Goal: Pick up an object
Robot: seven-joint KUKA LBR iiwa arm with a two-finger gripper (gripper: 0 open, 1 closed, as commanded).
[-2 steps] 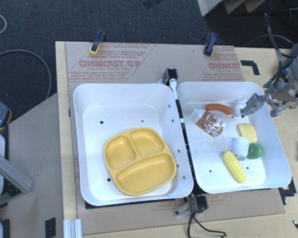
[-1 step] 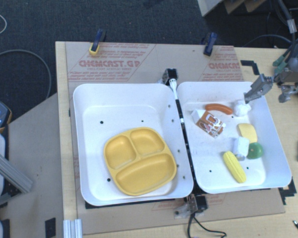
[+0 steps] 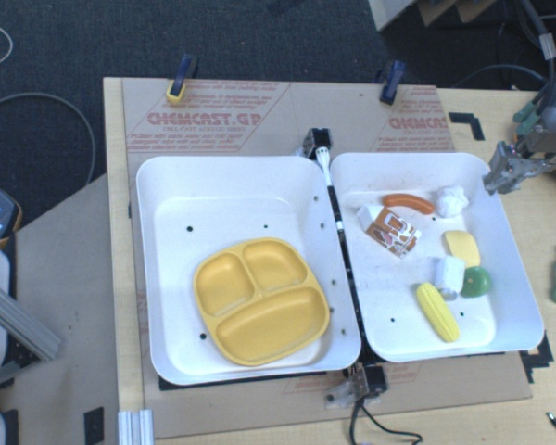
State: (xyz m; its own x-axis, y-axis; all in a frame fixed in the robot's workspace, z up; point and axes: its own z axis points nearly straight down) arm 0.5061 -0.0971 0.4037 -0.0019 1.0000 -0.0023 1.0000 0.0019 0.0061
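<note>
Two shallow white plastic bins side by side, left bin point(image 3: 167, 193) holding a glossy yellow three-compartment tray point(image 3: 259, 299), right bin point(image 3: 510, 248) with a slim sausage point(image 3: 408, 202), crinkled snack packet point(image 3: 392, 230), ridged corn cob point(image 3: 437, 311), metal end effector point(image 3: 510, 170) over its right rim, grip state unclear.

place: robotics lab | evidence: clamped board point(image 3: 204, 109) at 12 o'clock — loose cables point(image 3: 9, 109) on dark carpet at 10 o'clock

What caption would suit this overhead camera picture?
Yellow divided tray in the left bin; toy foods, including corn, in the right bin.
</note>
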